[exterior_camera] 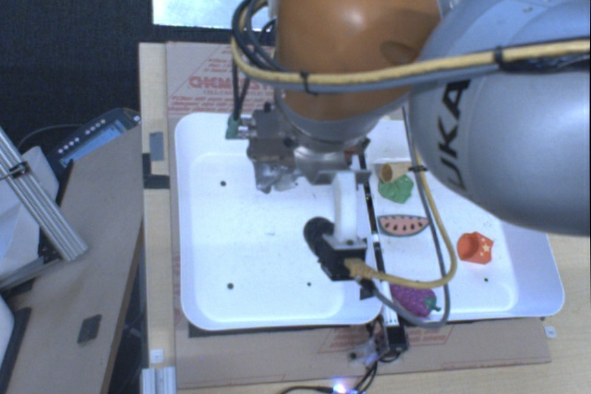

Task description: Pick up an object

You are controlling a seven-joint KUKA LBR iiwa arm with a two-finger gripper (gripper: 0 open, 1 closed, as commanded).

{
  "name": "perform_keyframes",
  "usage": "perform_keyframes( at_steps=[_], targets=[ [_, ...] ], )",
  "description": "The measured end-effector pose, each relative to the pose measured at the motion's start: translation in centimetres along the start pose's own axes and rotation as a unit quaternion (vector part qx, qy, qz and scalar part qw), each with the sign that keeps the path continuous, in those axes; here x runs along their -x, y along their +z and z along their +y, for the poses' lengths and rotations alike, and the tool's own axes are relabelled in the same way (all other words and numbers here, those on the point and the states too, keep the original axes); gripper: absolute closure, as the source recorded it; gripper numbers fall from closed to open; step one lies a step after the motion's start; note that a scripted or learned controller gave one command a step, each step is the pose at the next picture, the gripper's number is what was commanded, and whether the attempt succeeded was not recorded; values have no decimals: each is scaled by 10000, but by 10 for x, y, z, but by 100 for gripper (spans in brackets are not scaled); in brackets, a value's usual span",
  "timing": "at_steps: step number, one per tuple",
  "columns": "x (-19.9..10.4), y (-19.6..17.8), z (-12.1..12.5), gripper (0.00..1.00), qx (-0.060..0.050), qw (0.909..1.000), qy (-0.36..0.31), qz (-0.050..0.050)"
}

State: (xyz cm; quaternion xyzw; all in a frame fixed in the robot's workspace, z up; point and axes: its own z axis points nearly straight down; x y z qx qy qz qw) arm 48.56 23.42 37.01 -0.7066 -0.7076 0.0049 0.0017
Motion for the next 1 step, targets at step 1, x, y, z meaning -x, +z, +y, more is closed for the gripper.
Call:
perform_keyframes(
  at_steps=[1],
  targets=[
    [-1, 27, 3, 100, 44, 10000, 1, 23]
  ],
)
